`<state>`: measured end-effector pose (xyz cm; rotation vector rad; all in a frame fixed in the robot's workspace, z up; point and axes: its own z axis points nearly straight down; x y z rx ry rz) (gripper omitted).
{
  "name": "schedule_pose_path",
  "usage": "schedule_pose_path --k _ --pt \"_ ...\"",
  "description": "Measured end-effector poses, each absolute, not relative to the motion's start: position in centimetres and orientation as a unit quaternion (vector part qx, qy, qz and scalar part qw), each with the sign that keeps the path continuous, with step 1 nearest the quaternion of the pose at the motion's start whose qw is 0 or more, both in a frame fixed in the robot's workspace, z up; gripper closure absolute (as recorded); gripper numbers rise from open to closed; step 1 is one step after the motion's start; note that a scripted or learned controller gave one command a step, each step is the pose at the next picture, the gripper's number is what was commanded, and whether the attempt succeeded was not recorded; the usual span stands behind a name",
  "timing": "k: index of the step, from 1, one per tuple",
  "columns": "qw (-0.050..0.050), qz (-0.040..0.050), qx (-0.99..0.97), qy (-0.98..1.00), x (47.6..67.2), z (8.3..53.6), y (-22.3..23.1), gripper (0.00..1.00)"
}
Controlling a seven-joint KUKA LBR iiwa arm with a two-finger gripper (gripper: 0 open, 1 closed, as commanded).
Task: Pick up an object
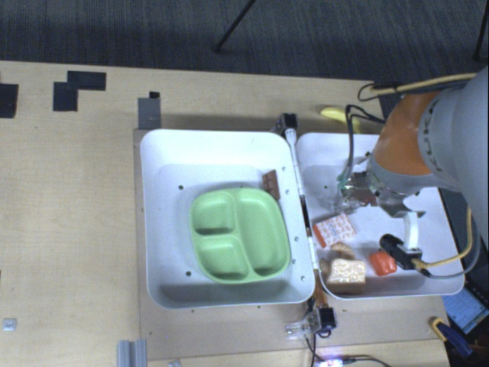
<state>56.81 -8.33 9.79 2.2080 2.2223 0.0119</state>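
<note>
Now, take the right bin [321,157] as your landmark; the gripper [353,191] hangs over its middle, low above the floor, and you cannot tell its state from this angle; nothing shows in its grasp. Just below it, toward the bin's near wall, lies a red-and-white packet [335,229]; nearer still to that wall sit a beige block [346,272] and an orange piece [383,263], side by side. Left of that bin, the left bin [164,205] carries a green divided tray [239,234], with a small brown piece [270,180] at the tray's far edge.
</note>
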Motion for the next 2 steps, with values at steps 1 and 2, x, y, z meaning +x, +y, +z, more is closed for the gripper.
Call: schedule_pose_path --k 1,2 --pt "0.004 0.0038 0.705 0.709 56.8 9.8 -8.3 0.00" --pt "0.003 0.0026 0.706 0.708 50.4 8.7 -8.3 0.00"
